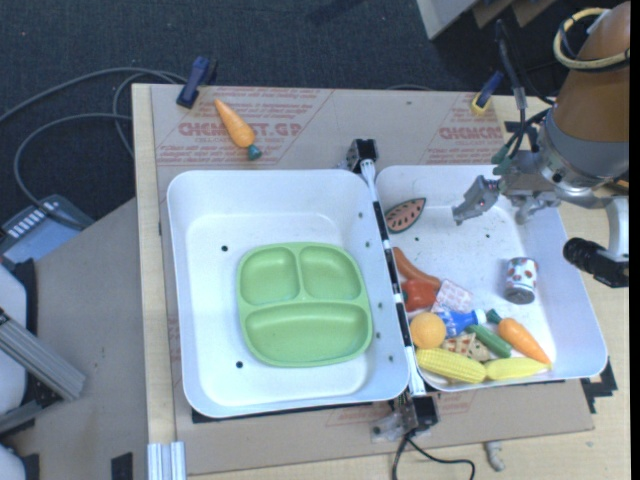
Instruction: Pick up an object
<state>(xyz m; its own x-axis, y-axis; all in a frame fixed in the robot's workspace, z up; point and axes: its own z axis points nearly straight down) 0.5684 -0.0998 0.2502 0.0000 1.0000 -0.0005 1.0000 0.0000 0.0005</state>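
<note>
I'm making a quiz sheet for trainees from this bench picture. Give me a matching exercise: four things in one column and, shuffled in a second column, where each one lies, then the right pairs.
Things
1. green divided plate
2. carrot beside the blue clamp
3. small metal can
4. corn cob

Places
A. near corner of the right bin, among the pile of toy food
B. on the cardboard, outside both bins
C. middle of the left bin
D. right bin, alone, right of the pile

Pairs: 1-C, 2-B, 3-D, 4-A
</note>
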